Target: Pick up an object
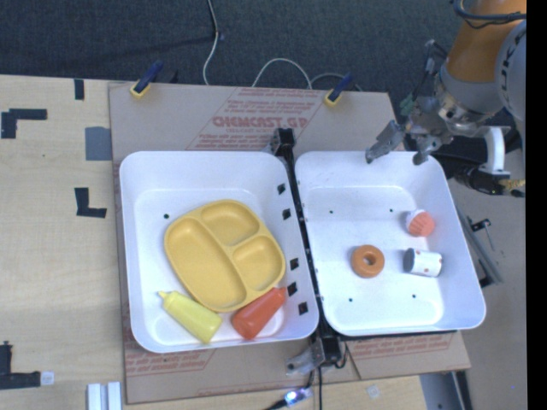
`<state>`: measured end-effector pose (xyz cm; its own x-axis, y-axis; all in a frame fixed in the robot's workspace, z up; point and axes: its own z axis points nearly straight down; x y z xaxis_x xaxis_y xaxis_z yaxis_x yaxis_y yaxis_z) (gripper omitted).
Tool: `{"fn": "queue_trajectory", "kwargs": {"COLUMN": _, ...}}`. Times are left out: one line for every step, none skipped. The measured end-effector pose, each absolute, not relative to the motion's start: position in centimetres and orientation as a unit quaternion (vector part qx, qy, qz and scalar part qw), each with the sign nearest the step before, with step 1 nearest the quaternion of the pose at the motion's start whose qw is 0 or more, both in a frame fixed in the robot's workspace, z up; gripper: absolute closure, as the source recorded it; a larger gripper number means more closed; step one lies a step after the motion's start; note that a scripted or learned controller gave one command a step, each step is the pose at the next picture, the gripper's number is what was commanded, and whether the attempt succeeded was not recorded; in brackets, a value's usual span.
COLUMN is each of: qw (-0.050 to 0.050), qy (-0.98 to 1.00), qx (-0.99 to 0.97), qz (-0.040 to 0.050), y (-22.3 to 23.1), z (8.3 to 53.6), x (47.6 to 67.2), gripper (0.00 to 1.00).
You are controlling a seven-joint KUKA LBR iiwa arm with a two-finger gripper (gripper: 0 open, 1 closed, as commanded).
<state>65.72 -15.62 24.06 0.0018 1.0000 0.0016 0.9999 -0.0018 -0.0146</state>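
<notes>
So there's just the one camera view, looking down on the table at a slant. The pincer (pixel 398 146) hangs over the far edge of the right bin (pixel 342 195), near its far right corner, with its two fingers spread apart and nothing between them, so it's released and carrying nothing.

The pickable stuff in that bin sits toward the near right part: an orange ring (pixel 368 260) roughly mid-bin, a white cylinder (pixel 422 263) just beside it on the right, lying on its side with its long axis running roughly left to right, and a small pinkish-orange piece (pixel 420 223) a bit farther back, close to the right wall. All three lie toward the near edge of the table from the pincer, with the pinkish piece looking like the nearest of them.

The left bin (pixel 137 178) holds a yellow divided plate (pixel 224 253), plus a yellow bottle (pixel 191 314) and a red bottle (pixel 258 312) by its near edge, well apart from the pincer.

My guess is the next move is a reach toward the near side and down.
</notes>
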Motion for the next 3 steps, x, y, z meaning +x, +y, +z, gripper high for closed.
{"fn": "queue_trajectory", "kwargs": {"qw": 0.0, "qy": -0.708, "qx": -0.707, "qz": 0.0006, "y": -15.6, "z": 24.9, "x": 66.0, "gripper": 0.0}}
{"fn": "queue_trajectory", "kwargs": {"qw": 0.002, "qy": -0.707, "qx": -0.707, "qz": 0.0025, "y": -15.6, "z": 19.1, "x": 64.9, "gripper": 0.0}}
{"fn": "queue_trajectory", "kwargs": {"qw": 0.002, "qy": -0.707, "qx": -0.707, "qz": 0.0023, "y": -15.9, "z": 12.8, "x": 64.7, "gripper": 0.0}}
